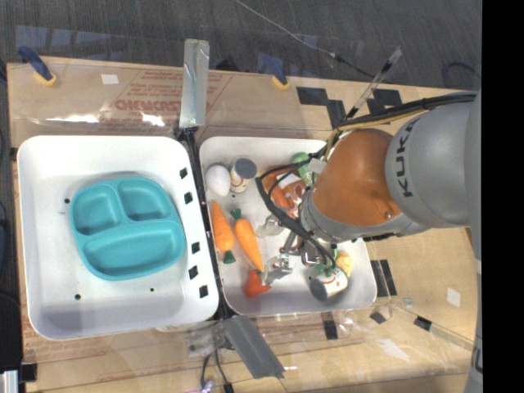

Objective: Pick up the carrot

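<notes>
Two carrots (pixel 236 237) lie side by side at the left of the right bin (pixel 360 289), the gripper (pixel 286 260) hangs just beside them with nothing between its open-looking fingers, so I'd line up across one carrot's middle before squeezing.

The big rounded grey metal arm (pixel 434 166) has a smooth, matte casing, with black block letters reading "KUK" printed along its curved side. A glossy orange band (pixel 356 178) wraps the dome-shaped section above the wrist. Black cables (pixel 274 188) loop out beside the band, with thinner wires running off behind. Below sits a cluster of silvery metal gripper hardware (pixel 299 256), small brackets and shiny parts.
</notes>
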{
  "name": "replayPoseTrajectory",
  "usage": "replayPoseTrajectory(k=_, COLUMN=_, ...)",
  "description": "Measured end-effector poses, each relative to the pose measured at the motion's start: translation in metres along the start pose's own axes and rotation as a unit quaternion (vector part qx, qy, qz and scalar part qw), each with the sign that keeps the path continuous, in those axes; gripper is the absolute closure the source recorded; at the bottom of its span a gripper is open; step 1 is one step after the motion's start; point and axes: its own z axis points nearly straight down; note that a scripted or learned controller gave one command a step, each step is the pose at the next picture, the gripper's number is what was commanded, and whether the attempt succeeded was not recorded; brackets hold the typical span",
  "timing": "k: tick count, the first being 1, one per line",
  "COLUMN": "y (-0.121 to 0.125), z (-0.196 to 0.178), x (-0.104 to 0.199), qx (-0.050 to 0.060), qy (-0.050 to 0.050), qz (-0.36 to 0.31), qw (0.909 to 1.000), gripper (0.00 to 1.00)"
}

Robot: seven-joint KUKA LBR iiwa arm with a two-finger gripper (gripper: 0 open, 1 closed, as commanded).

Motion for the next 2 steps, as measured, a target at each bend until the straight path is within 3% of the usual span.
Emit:
replayPoseTrajectory(k=1, y=0.038, z=0.021, x=-0.016, qx=-0.002, qy=0.012, qz=0.014, qw=0.9998, gripper=0.00)
replayPoseTrajectory(k=2, y=-0.015, z=-0.007, x=-0.020, qx=0.002, qy=0.017, qz=0.184, qw=0.9828, gripper=0.00)
